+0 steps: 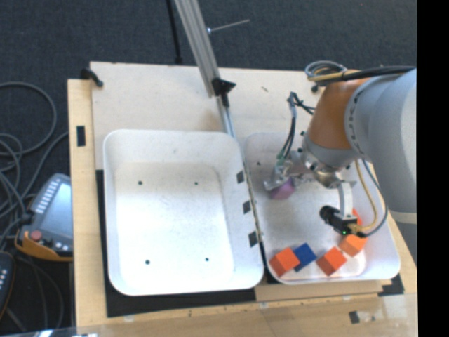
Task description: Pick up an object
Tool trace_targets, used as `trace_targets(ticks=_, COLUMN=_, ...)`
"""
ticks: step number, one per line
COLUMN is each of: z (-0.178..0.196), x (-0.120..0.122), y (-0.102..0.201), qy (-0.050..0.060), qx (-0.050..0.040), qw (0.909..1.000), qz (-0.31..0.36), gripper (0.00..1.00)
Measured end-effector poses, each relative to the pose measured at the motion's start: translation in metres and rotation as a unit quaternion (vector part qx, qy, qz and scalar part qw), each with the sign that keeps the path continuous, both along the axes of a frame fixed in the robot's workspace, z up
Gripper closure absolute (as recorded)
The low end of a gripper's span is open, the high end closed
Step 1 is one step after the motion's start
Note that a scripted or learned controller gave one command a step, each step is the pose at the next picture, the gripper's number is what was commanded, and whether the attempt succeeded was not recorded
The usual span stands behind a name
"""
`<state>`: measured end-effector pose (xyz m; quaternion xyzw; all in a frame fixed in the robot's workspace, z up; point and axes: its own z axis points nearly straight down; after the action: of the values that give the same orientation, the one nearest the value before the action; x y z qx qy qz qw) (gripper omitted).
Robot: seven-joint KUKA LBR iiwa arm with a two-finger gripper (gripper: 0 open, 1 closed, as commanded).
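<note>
My gripper (278, 180) hangs low over the upper left part of the right bin (298, 223), under the orange wrist band. A small purple object (283, 191) lies right at the gripper's tip, partly covered by it; whether it is gripped is not visible. Along the bin's front edge lie an orange block (284, 260), a blue block (304, 255) touching it, and a second orange block (332, 260). A third orange block (352, 244) sits near the right wall, beside a black fitting on the arm's cable.
The left bin (175, 209) sits beside the right one, its rim touching at the middle. A slanted aluminium post (200, 41) rises behind the bins. Cables and a hand-held pendant (49, 216) lie off the bench to the left.
</note>
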<state>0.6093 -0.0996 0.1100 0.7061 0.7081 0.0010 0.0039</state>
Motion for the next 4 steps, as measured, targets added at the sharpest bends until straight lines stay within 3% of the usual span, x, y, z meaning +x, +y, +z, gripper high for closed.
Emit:
trace_targets(ticks=1, z=0.056, x=0.010, y=0.007, qy=0.000, qx=0.0015, qw=1.0000, qz=0.000, gripper=1.00)
trace_targets(ticks=2, z=0.053, x=0.009, y=0.006, qy=0.004, qx=0.0011, qw=1.0000, qz=0.001, gripper=0.00)
trace_targets(ticks=3, z=-0.001, x=0.057, y=-0.016, qy=0.001, qx=0.0009, qw=1.0000, qz=-0.001, gripper=0.00)
trace_targets(ticks=4, z=0.063, x=0.048, y=0.004, qy=0.000, qx=0.0016, qw=1.0000, qz=0.001, gripper=0.00)
